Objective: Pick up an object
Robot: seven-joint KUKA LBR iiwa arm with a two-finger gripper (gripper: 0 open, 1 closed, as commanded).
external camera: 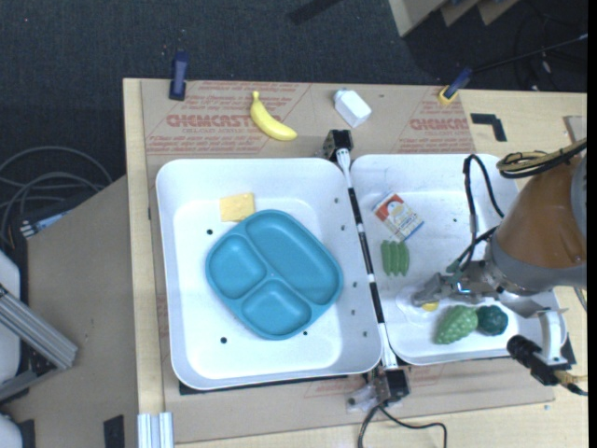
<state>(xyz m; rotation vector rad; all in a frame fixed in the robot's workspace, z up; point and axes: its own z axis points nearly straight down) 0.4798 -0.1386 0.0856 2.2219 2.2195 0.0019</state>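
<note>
Fingers (433,293) of gripper (424,298): can't tell from this angle whether spread or closed. Grey blur low over the floor of the right bin (438,177), pointing toward the divider between bins. I see nothing clamped in them.

Right bin, 4 items, places taken from the gripper:
- bumpy green lump (455,325), x1, just below the tips on the near side; touching or a hair apart, can't say which.
- dark teal round piece (492,321), x1, below and toward the arm side, up against the bumpy lump.
- green pods (395,257), x1 bunch, up and toward the divider, near but clear of the tips.
- small red/white packet (398,216), x1, further up past the pods, well apart.

Any of these 4 is a pick candidate; all lie on the bin floor, none lifted.

Left bin (177,250), across the divider from the gripper, 2 items:
- blue divided plate (270,271), x1, 3 compartments, lying flat mid-bin.
- yellow square block (237,206), x1, at the plate's far edge, looks to be touching its rim.

On the bench beyond both bins, well apart from the gripper: banana (270,119) x1, white block (353,108) x1.

Arm: orange band (550,222) sits over the right bin's arm-side edge.
</note>
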